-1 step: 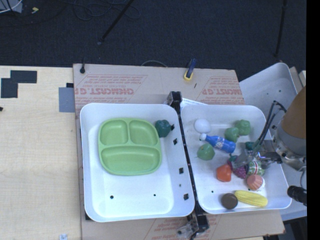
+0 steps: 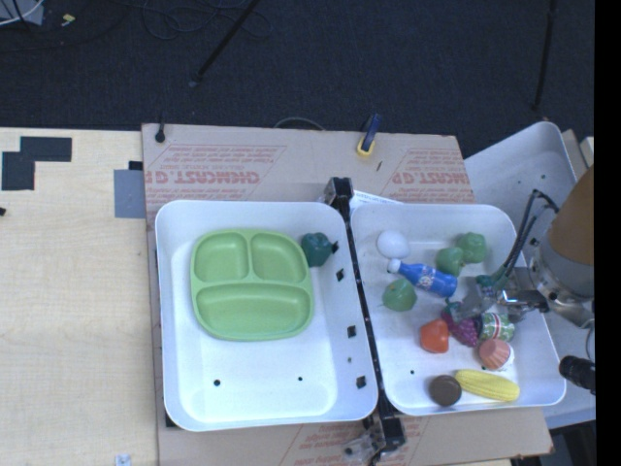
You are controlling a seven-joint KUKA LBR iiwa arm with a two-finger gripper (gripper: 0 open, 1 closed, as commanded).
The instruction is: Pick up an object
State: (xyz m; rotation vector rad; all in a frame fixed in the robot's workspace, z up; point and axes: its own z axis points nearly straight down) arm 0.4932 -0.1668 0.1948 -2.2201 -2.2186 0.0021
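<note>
The right bin [image 2: 529, 250] holds several small toys. Among them are a white ball [image 2: 391, 244], a blue bottle [image 2: 425, 278], green pieces [image 2: 399, 295] [image 2: 462, 252], an orange-red piece [image 2: 435, 336], purple grapes [image 2: 463, 326], a small can [image 2: 499, 324], a peach-coloured fruit [image 2: 494, 353], a yellow corn cob [image 2: 487, 385] and a brown round piece [image 2: 445, 389]. My gripper [image 2: 492, 302] reaches in from the right, low over the grapes and the can. Nothing visibly hangs from it.
In the left bin [image 2: 252, 396] lie a green divided plate [image 2: 252, 284] and a dark green toy [image 2: 316, 249] beside the plate's upper right corner. A ridge with black clips [image 2: 351, 299] separates the bins. The arm's cables [image 2: 529, 226] hang over the right bin's far edge.
</note>
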